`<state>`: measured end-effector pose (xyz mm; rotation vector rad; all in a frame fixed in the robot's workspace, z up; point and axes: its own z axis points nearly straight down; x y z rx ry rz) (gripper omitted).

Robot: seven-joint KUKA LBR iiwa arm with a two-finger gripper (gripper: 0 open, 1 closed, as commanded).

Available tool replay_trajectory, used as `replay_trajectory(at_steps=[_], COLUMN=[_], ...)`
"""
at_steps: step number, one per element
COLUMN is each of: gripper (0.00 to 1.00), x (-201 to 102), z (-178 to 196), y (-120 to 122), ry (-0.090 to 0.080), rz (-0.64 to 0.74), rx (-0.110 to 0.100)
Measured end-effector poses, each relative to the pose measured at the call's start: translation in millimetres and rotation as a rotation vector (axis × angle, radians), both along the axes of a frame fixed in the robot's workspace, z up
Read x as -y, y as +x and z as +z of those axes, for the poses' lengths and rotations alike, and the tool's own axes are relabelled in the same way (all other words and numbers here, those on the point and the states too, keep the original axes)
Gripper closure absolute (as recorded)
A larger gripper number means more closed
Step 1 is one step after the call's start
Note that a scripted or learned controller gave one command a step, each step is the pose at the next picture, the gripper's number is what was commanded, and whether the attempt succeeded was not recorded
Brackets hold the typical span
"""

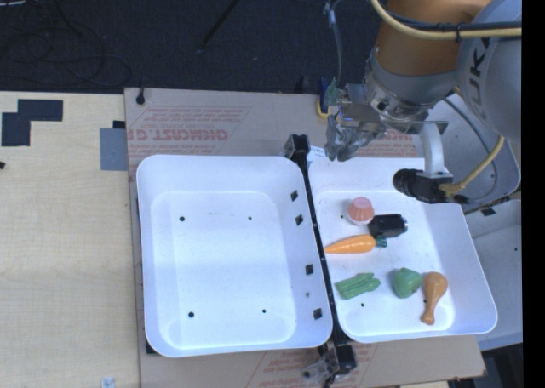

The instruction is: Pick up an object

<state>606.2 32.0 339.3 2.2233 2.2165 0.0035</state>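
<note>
Nothing is picked up yet. The gripper (341, 150) hangs above the far rim of the right bin (477, 293), upper centre-right of the frame; whether it is apart or together I cannot tell. The carrot (350, 246), cupcake (361, 209) and drumstick (433, 295) lie in that bin, untouched.

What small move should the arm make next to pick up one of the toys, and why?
Probably bring the claw toward the camera and lower it over the pink cupcake. The claw hangs above the far rim of the right bin, holding nothing I can see, while the cupcake is the toy nearest to it, just ahead of the carrot and black block.
</note>
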Motion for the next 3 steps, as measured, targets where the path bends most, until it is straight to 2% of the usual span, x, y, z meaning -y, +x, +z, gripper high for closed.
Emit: replay_trajectory(at_steps=[1, 3], gripper=[1.00, 1.00], x=[28.6, 29.5], z=[-39.9, -20.2], y=[-39.3, -37.6], ry=[-0.001, 0.000], rz=[0.001, 0.000], rx=[-0.011, -0.013])
